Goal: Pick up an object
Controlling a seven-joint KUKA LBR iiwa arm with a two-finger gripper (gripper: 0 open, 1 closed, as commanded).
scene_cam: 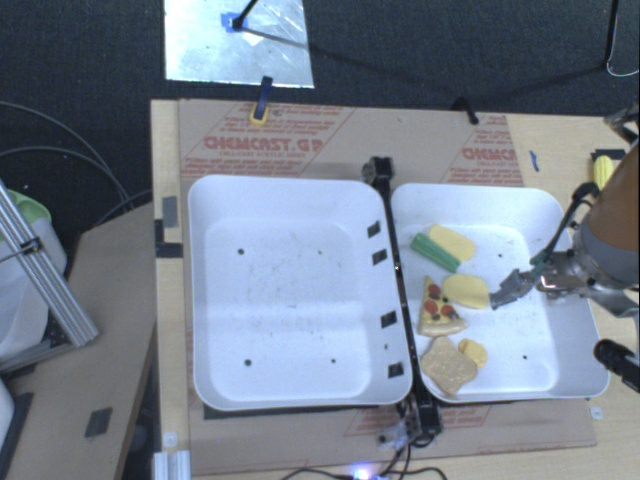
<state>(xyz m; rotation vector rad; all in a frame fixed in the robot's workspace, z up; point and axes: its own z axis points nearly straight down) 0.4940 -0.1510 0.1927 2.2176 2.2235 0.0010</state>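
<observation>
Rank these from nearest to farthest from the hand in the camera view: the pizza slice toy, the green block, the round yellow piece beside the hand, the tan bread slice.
From the hand:
1. Round yellow piece, just left.
2. Triangular pizza slice toy, further left.
3. Green block and tan bread slice: too close to call, one above, one below.

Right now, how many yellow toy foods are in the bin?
3, all in the right bin: a yellow piece beside the green one near the top, a rounded one by the gripper, and a small one beside the toast. The arm may hide more.
</observation>
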